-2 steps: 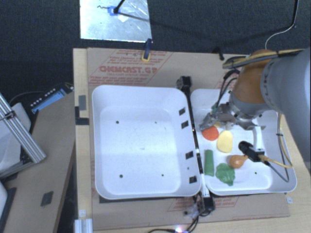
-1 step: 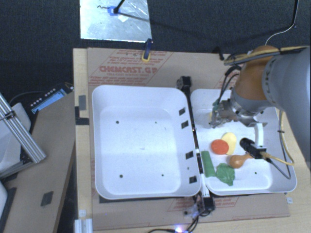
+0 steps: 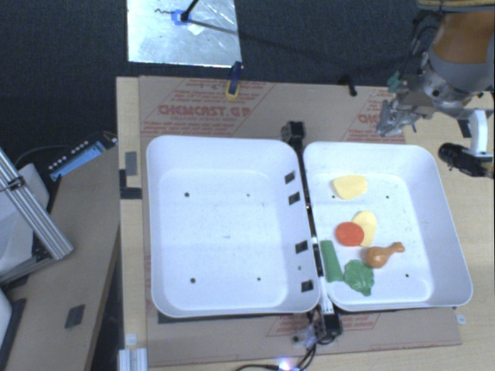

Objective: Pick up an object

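Gripper (image 3: 392,122) hangs above right bin's (image 3: 433,168) far rim.

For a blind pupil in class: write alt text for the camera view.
The right white bin holds toy food: yellow piece, red disc, drumstick, green pieces. The gripper hovers above the bin's far edge.
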Tool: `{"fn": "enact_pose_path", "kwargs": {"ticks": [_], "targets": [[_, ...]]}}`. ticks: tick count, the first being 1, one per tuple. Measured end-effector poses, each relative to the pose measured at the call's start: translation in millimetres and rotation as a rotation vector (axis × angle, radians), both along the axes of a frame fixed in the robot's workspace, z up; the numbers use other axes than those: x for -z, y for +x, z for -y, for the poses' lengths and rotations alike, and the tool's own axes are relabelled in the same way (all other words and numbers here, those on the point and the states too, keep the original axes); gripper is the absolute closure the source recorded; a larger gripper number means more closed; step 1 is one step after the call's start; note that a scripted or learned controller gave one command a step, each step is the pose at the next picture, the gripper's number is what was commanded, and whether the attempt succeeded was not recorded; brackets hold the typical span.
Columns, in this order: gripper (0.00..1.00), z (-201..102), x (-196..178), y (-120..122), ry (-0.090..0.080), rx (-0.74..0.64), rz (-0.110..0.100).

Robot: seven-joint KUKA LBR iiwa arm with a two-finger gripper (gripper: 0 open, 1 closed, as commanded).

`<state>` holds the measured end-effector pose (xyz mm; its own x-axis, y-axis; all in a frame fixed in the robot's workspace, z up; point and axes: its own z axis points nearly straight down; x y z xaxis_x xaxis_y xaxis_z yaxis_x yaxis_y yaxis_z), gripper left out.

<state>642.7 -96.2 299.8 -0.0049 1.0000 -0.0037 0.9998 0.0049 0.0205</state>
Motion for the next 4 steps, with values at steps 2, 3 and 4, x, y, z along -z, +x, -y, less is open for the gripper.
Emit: {"fn": "enact_pose_path", "kwargs": {"ticks": [2,3,4], "targets": [[1.0,-183,-67,0,0.008,-0.01,-0.016],[1.0,-184,-236,-41,0.008,-0.002,0.001],[1.0,-213,-237,-95,0.006,-0.003,-0.018]]}}
